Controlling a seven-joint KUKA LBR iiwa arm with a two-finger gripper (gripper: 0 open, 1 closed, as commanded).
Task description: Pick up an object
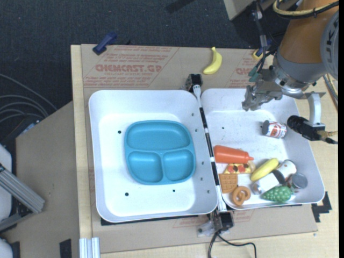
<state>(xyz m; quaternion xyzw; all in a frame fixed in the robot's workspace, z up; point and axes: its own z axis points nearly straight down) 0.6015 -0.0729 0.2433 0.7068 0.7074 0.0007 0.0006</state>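
1. I've got the arm (pixel 306 42) reaching in from the right, with the end effector (pixel 253 102) hanging over the far part of the right bin (pixel 231 106), near its far edge.
2. I cannot tell whether it is apart or together; from my angle it is a dark cluster and nothing shows between its tips.
3. Nearest object: a small can (pixel 274 129) with a red and white label, lying on its side on the bin floor, just beside the end effector toward the bin's right wall and a little nearer me.
4. The rest sits well apart from the end effector, piled in the bin's near-right corner: an orange carrot (pixel 232 155), a yellow banana (pixel 264 169), a waffle-like piece (pixel 228 181), a pretzel ring (pixel 241 195), a green bumpy item (pixel 278 194) and a white bottle (pixel 274 177).
5. The left bin (pixel 107 117) holds a blue divided plate (pixel 159 151), resting flat in its middle.
6. A second banana (pixel 213 62) lies on the desk (pixel 134 66) beyond the bins, close to the far edge.
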